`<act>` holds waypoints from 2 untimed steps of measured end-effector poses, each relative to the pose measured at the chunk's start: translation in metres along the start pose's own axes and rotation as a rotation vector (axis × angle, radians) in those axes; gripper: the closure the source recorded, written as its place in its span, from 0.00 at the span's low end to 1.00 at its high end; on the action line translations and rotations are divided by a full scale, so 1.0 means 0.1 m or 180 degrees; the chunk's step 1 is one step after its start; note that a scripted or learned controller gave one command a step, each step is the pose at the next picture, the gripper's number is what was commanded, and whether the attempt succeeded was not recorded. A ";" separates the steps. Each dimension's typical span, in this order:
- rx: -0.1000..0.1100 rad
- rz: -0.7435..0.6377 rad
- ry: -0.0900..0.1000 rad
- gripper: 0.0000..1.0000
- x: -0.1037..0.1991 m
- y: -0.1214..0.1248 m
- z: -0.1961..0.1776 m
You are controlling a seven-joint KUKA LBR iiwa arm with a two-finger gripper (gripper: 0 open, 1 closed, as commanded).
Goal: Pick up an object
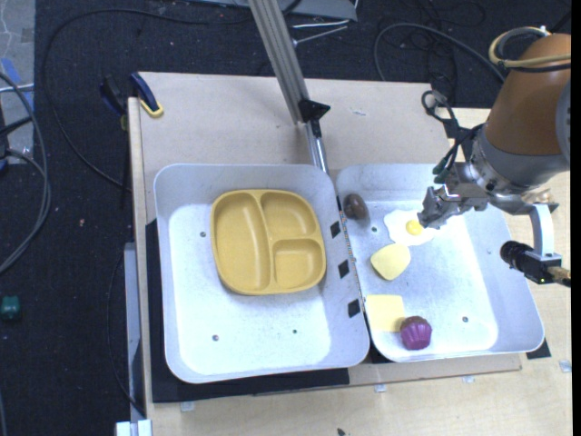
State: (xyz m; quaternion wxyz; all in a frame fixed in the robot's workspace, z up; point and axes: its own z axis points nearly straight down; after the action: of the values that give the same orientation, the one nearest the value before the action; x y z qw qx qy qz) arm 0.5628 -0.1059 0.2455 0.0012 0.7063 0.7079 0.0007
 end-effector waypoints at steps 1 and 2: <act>0.0002 -0.0018 0.0006 1.00 0.51 0.11 0.00; 0.0001 -0.0014 0.0001 1.00 0.94 0.36 0.13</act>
State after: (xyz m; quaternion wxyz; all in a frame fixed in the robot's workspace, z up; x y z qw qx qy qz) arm 0.5984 -0.0116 0.2324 0.0010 0.7048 0.7094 0.0006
